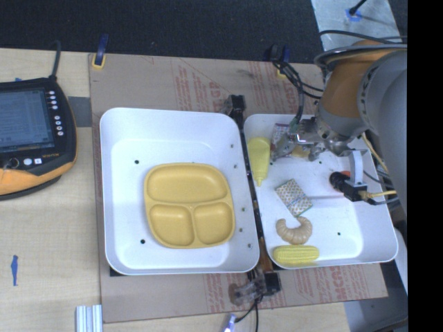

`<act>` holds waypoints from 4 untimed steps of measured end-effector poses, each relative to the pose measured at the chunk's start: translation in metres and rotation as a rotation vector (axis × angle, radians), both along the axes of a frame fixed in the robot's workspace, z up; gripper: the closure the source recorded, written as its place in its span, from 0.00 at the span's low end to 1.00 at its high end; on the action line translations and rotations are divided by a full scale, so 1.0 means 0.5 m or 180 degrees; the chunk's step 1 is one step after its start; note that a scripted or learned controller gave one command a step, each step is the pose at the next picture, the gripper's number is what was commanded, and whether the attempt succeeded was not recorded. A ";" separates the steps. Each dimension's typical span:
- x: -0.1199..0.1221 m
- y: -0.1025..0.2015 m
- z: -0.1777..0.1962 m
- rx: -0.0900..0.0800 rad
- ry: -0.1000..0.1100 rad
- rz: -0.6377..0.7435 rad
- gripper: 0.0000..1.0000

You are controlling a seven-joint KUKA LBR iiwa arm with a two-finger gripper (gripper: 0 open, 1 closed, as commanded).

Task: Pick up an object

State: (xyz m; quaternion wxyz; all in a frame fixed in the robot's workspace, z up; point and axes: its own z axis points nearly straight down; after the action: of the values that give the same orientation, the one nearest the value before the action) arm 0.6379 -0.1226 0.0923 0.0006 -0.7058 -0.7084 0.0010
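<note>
From the camera above the desk (55, 254), the right bin (346, 244) is our landmark. The pincer (294, 138) is low at its far edge, likely reaching for something to grab. I cannot tell if it is spread or pressed together. Inside this bin lie a yellow cone (259, 159), a checked packet (293, 197), a curved shrimp toy (295, 229) and a corn cob (296, 255). Left of it, another bin (124, 133) keeps a yellow tray (188, 204).

Even overhead light, soft shadows, slightly blurry
</note>
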 end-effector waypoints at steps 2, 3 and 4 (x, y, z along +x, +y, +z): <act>0.037 -0.160 0.037 0.0001 -0.0003 -0.0006 0.00; -0.064 -0.017 0.019 0.0001 0.0009 0.0010 0.00; 0.037 -0.034 0.000 0.0002 -0.0001 0.0005 0.00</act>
State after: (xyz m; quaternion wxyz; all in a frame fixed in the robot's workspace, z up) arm 0.6566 -0.1394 0.0922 0.0007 -0.7052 -0.7090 0.0006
